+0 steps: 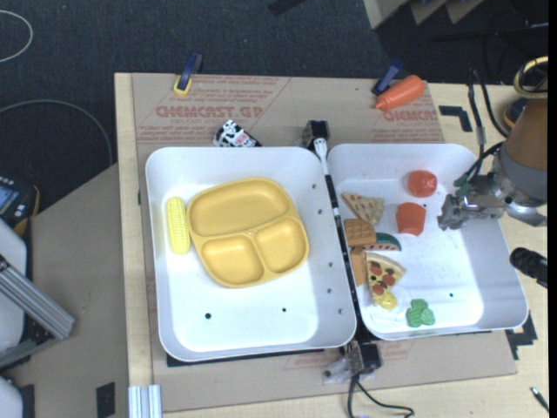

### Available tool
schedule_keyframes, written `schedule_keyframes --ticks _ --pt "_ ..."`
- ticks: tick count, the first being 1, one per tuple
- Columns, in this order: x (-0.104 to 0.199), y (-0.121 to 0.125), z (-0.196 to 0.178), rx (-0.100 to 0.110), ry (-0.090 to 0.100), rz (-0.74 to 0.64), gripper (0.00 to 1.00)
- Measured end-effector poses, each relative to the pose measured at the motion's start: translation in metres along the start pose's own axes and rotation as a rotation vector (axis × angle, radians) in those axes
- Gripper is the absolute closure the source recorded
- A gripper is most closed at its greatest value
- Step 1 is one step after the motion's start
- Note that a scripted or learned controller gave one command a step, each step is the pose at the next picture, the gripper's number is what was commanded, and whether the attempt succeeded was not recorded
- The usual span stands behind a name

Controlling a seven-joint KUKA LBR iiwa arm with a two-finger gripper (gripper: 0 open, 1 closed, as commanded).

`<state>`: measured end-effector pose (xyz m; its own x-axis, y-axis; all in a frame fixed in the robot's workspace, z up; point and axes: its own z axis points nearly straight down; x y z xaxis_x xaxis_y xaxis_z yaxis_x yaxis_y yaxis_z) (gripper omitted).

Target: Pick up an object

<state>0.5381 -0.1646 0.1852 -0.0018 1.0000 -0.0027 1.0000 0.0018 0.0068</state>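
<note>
**Arm and claw**
- Grey arm with orange band, reaching in from the right edge and bent down over the right part of the right bin (496,303).
- Gripper (454,211) low over the bin floor, pointing left toward the red pieces. Claw state not discernible, dark and blurred. Nothing seen gripped.

**Right bin, pickable pieces**
- Red-orange block (411,218): just left of the gripper, a narrow gap between, upright, no marked long axis.
- Round red piece (422,182): beyond the block, near the far wall.
- Tan wedge (364,205): by the left wall, tip pointing right.
- Brown toast (358,233): directly in front of the wedge, touching it.
- Pizza slice (381,273): long axis slanted, crust toward the left wall and point toward the near right.
- Small yellow piece (385,300): at the slice's near end.
- Green piece (420,313): near the front wall, apart from the rest.

**Left bin (252,333)**
- Yellow divided plate (248,232): central.
- Corn cob (177,225): just left of the plate, long axis running far to near.

**Bench outside the bins**
- Orange carrot (400,92): behind the right bin, long axis slanted, thick end to the upper right.
- Black-and-white item (233,134): behind the left bin.
</note>
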Motion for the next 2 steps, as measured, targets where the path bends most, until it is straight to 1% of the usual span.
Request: schedule_keyframes --ticks 1,2 --pt "0.000 0.002 -0.043 0.000 0.000 0.000 1.00" --pt "0.058 0.004 -0.052 0.005 0.005 -0.005 1.00"
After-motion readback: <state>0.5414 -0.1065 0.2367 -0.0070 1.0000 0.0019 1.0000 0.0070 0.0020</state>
